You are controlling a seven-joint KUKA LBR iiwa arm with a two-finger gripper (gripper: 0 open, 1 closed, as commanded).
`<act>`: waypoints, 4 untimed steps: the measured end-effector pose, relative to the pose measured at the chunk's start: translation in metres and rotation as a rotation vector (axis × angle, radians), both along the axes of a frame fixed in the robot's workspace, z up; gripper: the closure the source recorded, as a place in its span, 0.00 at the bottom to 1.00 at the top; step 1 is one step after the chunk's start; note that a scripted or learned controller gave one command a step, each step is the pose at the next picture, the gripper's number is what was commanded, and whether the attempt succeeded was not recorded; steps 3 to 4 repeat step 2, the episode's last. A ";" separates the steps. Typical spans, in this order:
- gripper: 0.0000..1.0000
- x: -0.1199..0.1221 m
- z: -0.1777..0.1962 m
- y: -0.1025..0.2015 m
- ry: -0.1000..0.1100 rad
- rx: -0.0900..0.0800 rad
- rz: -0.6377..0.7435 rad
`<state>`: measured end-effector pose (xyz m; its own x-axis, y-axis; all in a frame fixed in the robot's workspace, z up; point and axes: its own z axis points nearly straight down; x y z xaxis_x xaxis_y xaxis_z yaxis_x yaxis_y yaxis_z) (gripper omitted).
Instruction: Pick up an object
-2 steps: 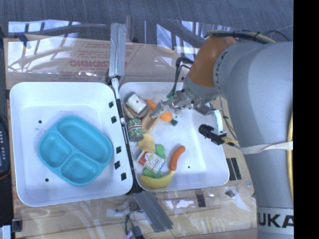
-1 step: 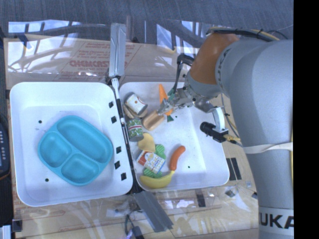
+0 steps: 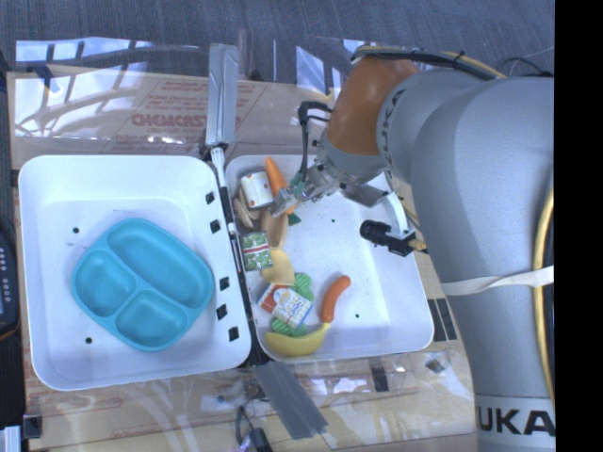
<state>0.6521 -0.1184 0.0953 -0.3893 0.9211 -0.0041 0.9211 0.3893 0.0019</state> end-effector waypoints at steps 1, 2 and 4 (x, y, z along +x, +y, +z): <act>1.00 -0.023 0.025 0.011 0.007 0.004 -0.066; 1.00 0.005 0.097 0.046 0.002 0.003 -0.292; 1.00 0.005 0.097 0.046 0.002 0.003 -0.292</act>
